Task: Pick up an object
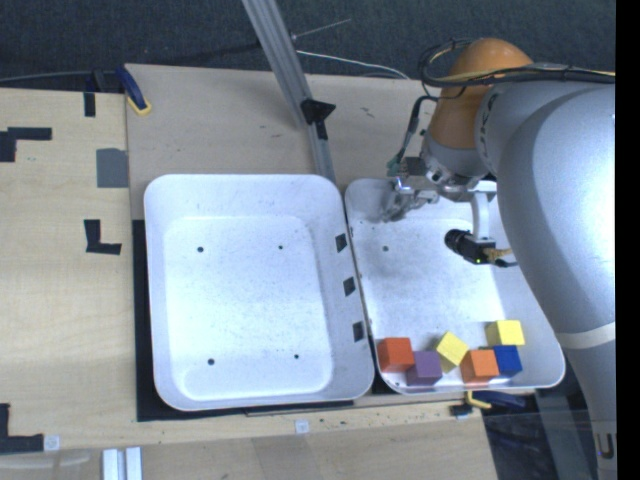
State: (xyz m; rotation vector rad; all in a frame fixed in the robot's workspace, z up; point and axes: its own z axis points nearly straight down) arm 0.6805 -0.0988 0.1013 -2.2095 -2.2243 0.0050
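Several small blocks lie along the near edge of the right bin (420, 268): an orange block (396, 352), a purple block (427, 367), a yellow block (452, 348), a second orange block (480, 364), a blue block (507, 359) and another yellow block (509, 332). My gripper (398, 204) hangs low over the far left corner of the right bin, well away from the blocks. No block shows at its tip.
The left bin (240, 288) sits beside the right one, with black clips along their shared edge. A slanted metal post (285, 58) rises behind the bins. The arm's grey body (560, 188) covers the right side of the right bin.
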